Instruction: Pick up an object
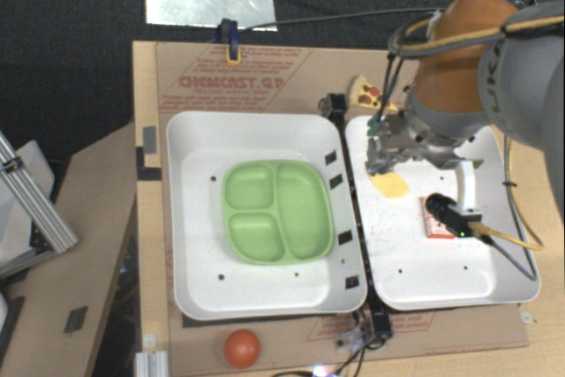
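A brown bench (265, 79), printed with red lettering, carries two shallow white bins side by side. The left bin (190, 190) holds a pale green divided plate (276, 212) with three compartments, lying flat near its middle. The grey arm (521, 75), with its orange band (463, 35), reaches in from the right and bends down over the right bin (441, 282). Its gripper (381, 156) hangs low at that bin's upper left, just above a flat yellow object (391, 184) lying on the bin floor. Whether the pincer is spread or pressed together cannot be told. Right of the yellow object, a small red and white packet (436, 226) lies partly under a black fitting. An orange ball (241, 348) rests on the bench below the left bin.
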{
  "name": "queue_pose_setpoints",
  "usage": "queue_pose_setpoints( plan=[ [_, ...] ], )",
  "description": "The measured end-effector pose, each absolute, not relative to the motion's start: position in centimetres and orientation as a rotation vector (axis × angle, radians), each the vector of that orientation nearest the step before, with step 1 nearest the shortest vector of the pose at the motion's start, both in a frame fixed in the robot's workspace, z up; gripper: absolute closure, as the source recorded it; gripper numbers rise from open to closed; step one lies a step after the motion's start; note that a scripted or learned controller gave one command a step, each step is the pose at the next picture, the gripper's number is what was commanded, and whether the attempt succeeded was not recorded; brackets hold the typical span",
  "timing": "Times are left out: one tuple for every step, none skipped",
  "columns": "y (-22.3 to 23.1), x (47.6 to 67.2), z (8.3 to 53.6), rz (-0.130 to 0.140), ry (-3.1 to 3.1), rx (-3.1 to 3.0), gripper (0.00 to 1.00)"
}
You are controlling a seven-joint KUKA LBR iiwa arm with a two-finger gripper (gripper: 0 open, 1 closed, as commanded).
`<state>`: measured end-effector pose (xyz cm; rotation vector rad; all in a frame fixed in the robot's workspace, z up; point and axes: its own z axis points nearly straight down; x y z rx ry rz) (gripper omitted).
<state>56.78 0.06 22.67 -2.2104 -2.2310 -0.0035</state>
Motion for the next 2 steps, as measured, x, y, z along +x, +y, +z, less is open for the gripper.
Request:
queue_pose_setpoints(
  plan=[
    [5.3, 57.9, 23.7, -0.007, -2.233, -2.211, 1.00],
    [10.3, 58.1, 23.4, -0.004, -2.232, -2.210, 1.00]
  ],
)
